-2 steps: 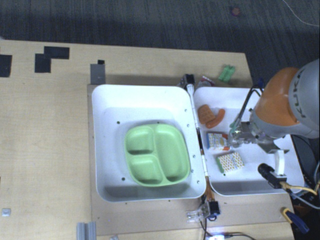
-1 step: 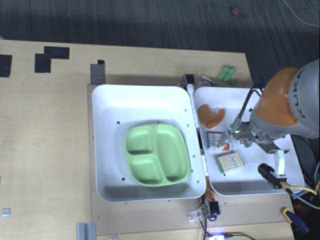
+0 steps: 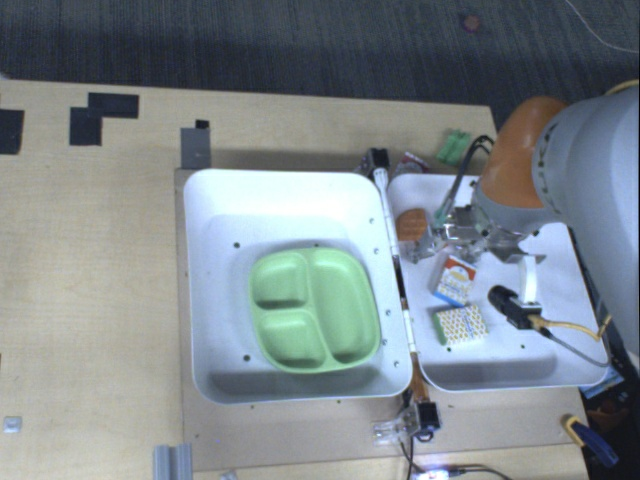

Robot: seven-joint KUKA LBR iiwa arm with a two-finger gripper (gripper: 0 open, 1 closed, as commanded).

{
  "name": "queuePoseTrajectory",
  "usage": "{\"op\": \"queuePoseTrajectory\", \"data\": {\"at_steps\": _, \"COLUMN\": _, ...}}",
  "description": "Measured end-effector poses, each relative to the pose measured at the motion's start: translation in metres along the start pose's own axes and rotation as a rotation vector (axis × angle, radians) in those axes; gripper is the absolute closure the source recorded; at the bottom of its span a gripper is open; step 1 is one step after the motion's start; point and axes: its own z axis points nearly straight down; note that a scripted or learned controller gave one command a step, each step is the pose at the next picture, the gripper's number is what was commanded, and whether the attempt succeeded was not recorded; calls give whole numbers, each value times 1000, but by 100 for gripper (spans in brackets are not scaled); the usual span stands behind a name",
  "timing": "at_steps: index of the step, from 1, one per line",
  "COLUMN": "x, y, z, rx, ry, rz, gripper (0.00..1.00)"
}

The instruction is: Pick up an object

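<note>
while the claw (image 3: 455,236) (grip: cannot tell) hovers, a flat printed box (image 3: 455,281) lies just beside it.

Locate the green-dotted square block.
The green-dotted square block lies in the view's right-hand white bin, toward its near edge, just below the small red-white-blue carton.

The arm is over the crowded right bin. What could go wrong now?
The brown object, the small printed box and the speckled pad lie close together, so the gripper might nudge one while reaching for another. The brown object sits by the bin wall, which could block a grasp.
</note>
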Motion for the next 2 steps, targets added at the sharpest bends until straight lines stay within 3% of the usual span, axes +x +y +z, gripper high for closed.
{"op": "queuePoseTrajectory", "data": {"at_steps": 1, "x": 0, "y": 2, "z": -12, "rx": -7, "ry": -2, "rz": -5, "gripper": 100}}
{"op": "queuePoseTrajectory", "data": {"at_steps": 2, "x": 0, "y": 2, "z": -12, "rx": -6, "ry": -2, "rz": -6, "gripper": 0}}
